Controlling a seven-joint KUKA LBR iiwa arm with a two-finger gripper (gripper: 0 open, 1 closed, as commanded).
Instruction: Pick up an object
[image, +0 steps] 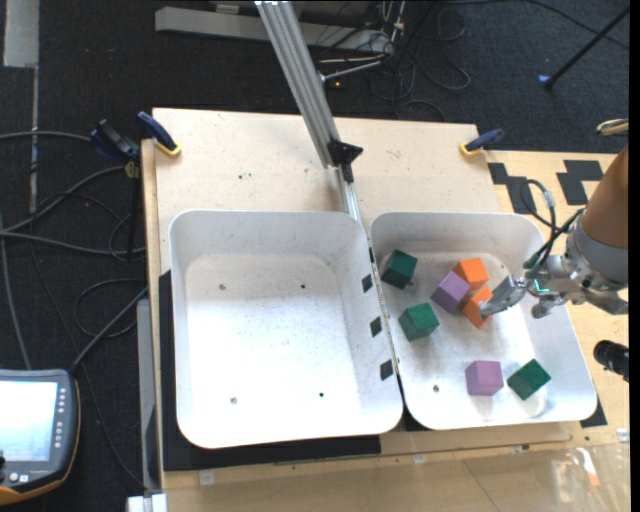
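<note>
In the bin nearer the worktop's right edge, my end effector gripped an orange block; lifting remained.

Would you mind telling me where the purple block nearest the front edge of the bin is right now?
In the camera view, that purple block sits in the right bin near its front right corner, just left of a dark green block.

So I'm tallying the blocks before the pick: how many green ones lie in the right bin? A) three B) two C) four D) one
A: three green blocks show in the right bin, one near the divider at the top, one just below it, and one at the lower right beside a purple block.
</note>
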